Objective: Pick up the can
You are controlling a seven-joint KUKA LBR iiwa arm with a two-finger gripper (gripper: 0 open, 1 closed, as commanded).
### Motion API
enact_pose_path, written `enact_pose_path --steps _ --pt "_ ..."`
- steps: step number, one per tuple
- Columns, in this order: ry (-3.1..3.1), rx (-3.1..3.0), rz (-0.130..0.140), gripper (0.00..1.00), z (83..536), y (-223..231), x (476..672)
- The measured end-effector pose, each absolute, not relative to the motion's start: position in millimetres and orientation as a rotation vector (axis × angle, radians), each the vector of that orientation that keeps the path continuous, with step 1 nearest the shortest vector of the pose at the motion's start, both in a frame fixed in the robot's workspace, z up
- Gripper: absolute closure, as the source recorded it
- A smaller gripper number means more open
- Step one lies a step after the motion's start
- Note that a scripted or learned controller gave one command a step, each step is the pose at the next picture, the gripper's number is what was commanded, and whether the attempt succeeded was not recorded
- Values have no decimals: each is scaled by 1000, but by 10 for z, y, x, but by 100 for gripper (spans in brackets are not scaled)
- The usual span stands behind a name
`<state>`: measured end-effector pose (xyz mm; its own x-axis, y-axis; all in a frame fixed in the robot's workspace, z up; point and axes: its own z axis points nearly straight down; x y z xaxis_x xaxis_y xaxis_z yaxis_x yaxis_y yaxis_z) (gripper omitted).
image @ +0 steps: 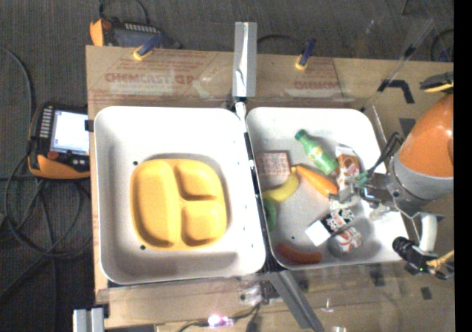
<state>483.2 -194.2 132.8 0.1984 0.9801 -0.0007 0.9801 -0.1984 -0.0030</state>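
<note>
A small can (341,220) with red, white and black print lies in the lower right part of the right bin (369,125). My gripper (359,192) hangs low over the bin, just above and to the right of the can, at the end of the grey arm with its orange band (435,142). The gripper's dark body hides where it stands against the can, so I cannot tell whether they touch.
Around the can lie a white box (317,233), a grey lump (346,243), a red pepper (299,253), a carrot (317,178), a banana (282,189), a green bottle (316,149) and a red-white packet (348,164). The left bin holds a yellow tray (178,201).
</note>
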Motion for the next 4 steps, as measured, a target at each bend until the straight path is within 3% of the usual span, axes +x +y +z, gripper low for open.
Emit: enact_pose_path --steps 1,2,3,4 --pt "-2020 -2419 -22 0 935 -2031 4908" --pt "-1942 -2485 -4 0 895 -1850 5154" --pt "-1745 -2627 -19 0 902 -1933 4902" --pt "-1727 -2617 -28 0 920 -2023 4920"
